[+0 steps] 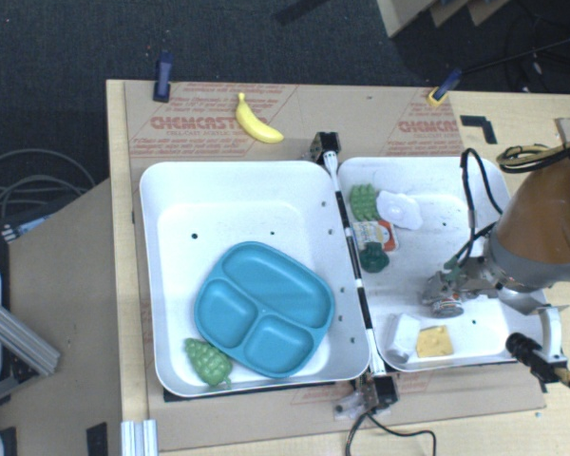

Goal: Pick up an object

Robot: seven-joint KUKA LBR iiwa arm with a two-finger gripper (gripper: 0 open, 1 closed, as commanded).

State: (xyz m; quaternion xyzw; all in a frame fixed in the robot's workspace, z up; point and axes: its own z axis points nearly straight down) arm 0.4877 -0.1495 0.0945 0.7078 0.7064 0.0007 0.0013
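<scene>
The single fixed camera sits well above the bench point(123, 255) and looks down at a slant, so the far edge of the bench lies toward the top of the frame and dark floor shows beyond it. It stands far enough back to take in both white bins whole: the right bin point(484, 183) lies directly under the gripper point(445, 299), and the left bin point(171, 198) lies across the divider from it. The arm point(541, 226) enters from the frame's right, behind the gripper, partly cut off by that edge.
</scene>
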